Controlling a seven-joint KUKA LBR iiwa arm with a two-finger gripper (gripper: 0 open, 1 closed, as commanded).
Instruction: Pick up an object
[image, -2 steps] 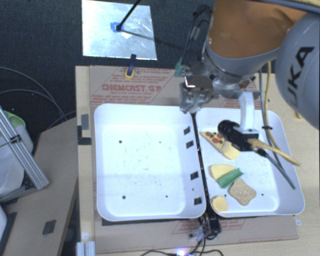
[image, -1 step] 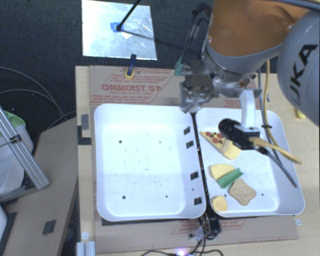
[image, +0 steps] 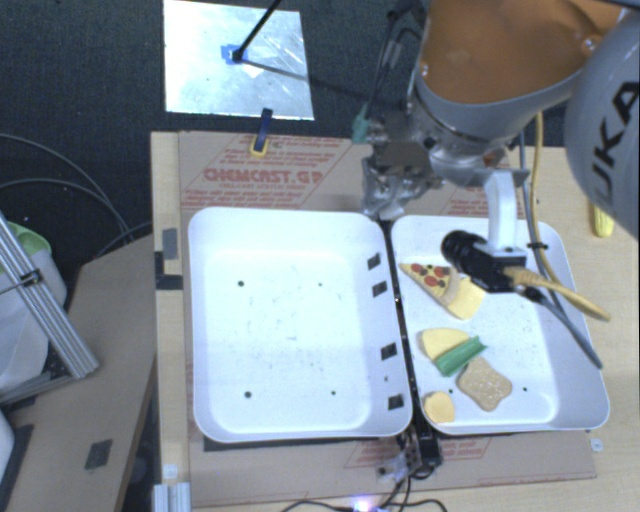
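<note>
Gripper (image: 388, 200) hangs at the right bin's (image: 560, 385) far corner, its grip impossible to judge. At its four o'clock lies one pizza slice (image: 425, 272), beyond it three yellow pieces (image: 463, 297), one green piece (image: 460, 355) and one toast (image: 486, 384).

Single fixed camera above the surface (image: 250, 170), looking down at a slant.

The view is near enough that two shallow white bins side by side take up most of the frame, the left bin (image: 290, 330) and the right bin (image: 525, 335). Dark floor (image: 80, 60) lies beyond the surface's far edge at the top. The grey-and-orange arm (image: 500, 60) looms large at upper right, close to the lens.
</note>
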